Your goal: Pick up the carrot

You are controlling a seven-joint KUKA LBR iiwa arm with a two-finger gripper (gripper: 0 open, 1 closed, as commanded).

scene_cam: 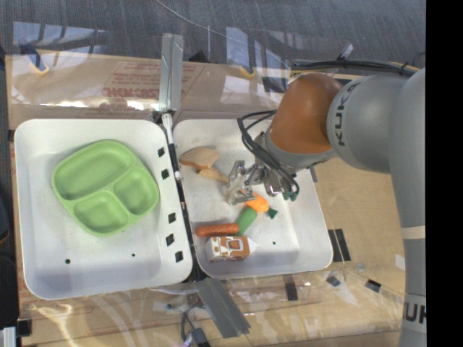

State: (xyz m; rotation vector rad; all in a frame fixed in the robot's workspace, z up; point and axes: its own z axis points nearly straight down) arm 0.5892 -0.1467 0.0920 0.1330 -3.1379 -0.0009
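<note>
Right bin (307, 244), near edge: small brown carton (230, 248), then a red sausage (217, 230). Just beyond, the carrot (253, 212) lies tilted, orange end touching or just under the gripper (249, 183). Cannot tell finger state. Bread (200, 160) farther back. Left bin (43, 259): 1 green tray (105, 186), 3 compartments.

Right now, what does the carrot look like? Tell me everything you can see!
The carrot is a small toy, plastic by its look, with an orange body and a green leafy end. It lies flat and slanted on the floor of the right bin, near the middle. The gripper hangs just above its orange end; whether it touches is too hard to tell. The green end points down toward a red sausage, almost meeting it. A small brown box sits a little below.
</note>
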